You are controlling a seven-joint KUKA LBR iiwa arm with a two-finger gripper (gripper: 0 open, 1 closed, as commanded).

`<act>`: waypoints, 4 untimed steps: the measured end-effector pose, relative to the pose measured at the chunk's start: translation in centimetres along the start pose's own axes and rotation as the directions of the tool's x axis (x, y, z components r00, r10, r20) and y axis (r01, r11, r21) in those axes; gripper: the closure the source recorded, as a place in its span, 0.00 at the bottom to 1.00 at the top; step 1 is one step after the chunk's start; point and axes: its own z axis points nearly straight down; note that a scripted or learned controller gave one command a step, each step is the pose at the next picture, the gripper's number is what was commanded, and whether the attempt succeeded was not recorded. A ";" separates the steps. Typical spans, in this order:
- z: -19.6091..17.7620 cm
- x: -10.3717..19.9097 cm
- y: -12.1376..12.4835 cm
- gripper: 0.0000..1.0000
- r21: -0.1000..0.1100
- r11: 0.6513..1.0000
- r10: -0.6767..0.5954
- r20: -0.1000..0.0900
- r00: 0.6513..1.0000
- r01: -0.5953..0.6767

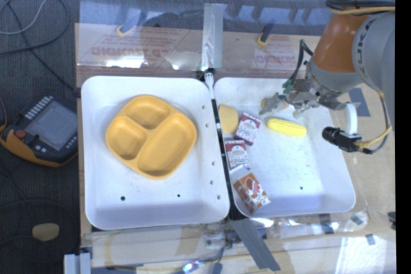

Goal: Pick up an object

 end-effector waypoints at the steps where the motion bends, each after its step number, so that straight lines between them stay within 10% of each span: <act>1: 4.9 -1.3 1.2 0.00 -0.018 0.991 -0.134 0.005 0.991 0.134; 2: 5.0 -1.4 -1.5 0.00 -0.040 0.978 -0.206 0.020 0.978 0.207; 3: 4.1 -1.2 -1.5 1.00 -0.037 0.977 -0.208 0.011 0.978 0.209; 4: -4.7 1.4 0.9 1.00 -0.005 0.974 -0.226 0.002 0.974 0.226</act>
